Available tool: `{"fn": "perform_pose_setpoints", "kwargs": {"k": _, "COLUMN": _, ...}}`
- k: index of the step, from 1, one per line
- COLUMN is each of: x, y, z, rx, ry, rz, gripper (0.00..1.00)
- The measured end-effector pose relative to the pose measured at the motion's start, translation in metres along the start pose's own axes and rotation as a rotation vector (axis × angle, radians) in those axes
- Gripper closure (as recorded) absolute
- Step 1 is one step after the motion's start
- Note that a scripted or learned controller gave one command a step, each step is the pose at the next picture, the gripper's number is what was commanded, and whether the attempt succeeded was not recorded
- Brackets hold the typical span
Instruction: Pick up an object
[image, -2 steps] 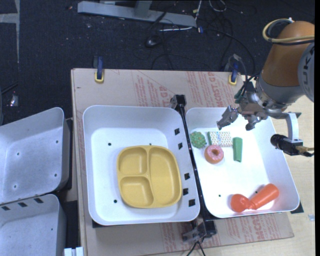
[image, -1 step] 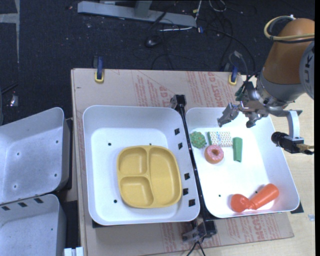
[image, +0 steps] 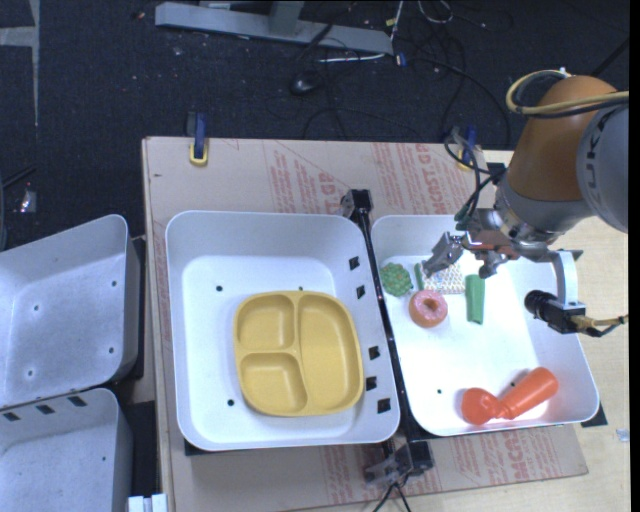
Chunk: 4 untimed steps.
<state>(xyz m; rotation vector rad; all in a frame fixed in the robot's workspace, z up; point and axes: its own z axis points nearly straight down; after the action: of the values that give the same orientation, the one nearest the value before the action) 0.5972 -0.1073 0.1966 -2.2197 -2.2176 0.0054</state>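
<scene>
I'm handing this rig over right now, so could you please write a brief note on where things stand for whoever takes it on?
Gripper: open, holding nothing, low over the back of the right bin.
In that bin: green leafy toy, pink donut, green stick, orange bottle at the front.
Left bin: yellow divided plate.
Done: arm has reached in.
Left: close on an object and lift it.

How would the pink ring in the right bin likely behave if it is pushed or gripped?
The pink ring lies flat, so a push would probably slide it, not roll it. Its rounded edge may slip from the pincer. The green ball and green stick flank it closely, so it could bump either.
</scene>
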Motion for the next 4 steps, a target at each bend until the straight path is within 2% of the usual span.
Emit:
{"fn": "perform_pose_setpoints", "kwargs": {"k": 1, "x": -0.002, "y": 0.002, "z": 0.064, "rx": 0.001, "ry": 0.0, "rz": 0.0, "gripper": 0.0}}
{"fn": "perform_pose_setpoints", "kwargs": {"k": 2, "x": -0.001, "y": 0.001, "z": 0.107, "rx": -0.001, "ry": 0.0, "rz": 0.0, "gripper": 0.0}}
{"fn": "perform_pose_setpoints", "kwargs": {"k": 3, "x": -0.001, "y": 0.003, "z": 0.094, "rx": -0.006, "ry": -0.001, "rz": 0.001, "gripper": 1.0}}
{"fn": "perform_pose_setpoints", "kwargs": {"k": 4, "x": 0.009, "y": 0.002, "z": 0.043, "rx": -0.01, "ry": -0.001, "rz": -0.004, "gripper": 1.0}}
